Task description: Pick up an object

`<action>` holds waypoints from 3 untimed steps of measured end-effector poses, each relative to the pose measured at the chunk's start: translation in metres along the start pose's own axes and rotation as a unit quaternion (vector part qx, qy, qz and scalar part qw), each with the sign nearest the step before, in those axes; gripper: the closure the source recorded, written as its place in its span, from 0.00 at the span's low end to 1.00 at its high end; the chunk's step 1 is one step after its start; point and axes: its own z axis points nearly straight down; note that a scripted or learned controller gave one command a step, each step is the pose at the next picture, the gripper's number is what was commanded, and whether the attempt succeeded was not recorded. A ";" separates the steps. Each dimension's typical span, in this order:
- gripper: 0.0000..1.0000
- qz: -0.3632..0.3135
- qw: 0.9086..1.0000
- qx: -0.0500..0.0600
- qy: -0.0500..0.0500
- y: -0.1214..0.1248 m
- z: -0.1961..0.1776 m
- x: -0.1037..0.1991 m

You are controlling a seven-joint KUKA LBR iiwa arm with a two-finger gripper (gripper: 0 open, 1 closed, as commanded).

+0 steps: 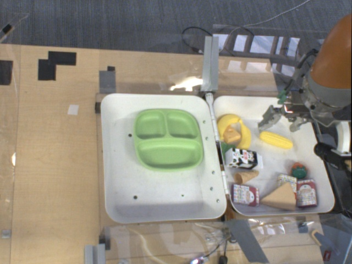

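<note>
Two white bins sit side by side on the desk (55, 147). One green divided plate (167, 138) lies in the left bin (118, 202). Crowding the right bin (330, 202) are a yellow banana (276, 140), a yellow cup (233, 130), a black-and-white carton (242, 158), a cone (246, 176), two red packets (245, 194), a wedge (279, 198) and a strawberry (298, 170). Released, grasping nothing, the tool (281, 118) hangs just above the banana.
</note>
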 end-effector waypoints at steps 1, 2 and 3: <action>0.00 0.060 0.998 0.001 0.000 0.006 0.083 -0.005; 0.00 0.022 1.000 -0.006 0.000 0.023 0.182 -0.005; 1.00 0.022 1.000 -0.009 0.001 0.026 0.172 -0.004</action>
